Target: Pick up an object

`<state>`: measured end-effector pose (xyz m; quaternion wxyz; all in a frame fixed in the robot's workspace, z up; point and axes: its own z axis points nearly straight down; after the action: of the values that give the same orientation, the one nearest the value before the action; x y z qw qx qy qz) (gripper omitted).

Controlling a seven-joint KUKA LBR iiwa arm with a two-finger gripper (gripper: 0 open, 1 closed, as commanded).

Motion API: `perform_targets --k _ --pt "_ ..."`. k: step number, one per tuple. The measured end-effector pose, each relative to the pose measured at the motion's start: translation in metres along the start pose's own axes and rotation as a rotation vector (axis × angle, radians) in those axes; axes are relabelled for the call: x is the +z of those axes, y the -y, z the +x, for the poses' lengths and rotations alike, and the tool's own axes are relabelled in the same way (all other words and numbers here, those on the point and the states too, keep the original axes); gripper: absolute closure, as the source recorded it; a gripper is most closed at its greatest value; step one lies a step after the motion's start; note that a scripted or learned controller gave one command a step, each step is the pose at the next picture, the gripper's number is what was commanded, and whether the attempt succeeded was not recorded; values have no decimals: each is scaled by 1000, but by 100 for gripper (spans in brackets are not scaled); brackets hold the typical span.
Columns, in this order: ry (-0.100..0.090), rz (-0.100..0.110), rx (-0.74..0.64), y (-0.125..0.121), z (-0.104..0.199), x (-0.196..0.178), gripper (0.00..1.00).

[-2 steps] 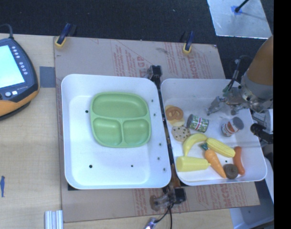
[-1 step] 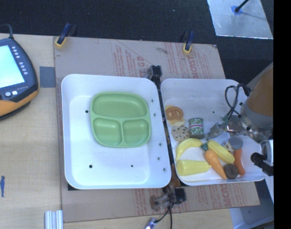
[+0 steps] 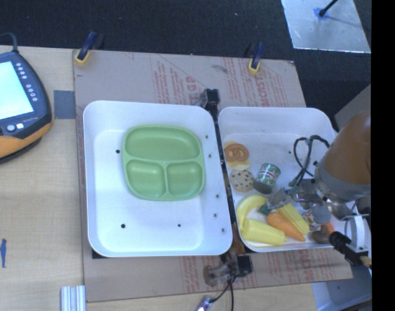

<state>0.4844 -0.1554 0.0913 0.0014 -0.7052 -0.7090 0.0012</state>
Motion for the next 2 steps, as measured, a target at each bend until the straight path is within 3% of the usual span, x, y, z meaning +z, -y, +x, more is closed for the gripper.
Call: perform_targets --k 1,2 --pt "1 0 -2 -72 50 -1 0" --pt "1 0 0 9 26 0 0"
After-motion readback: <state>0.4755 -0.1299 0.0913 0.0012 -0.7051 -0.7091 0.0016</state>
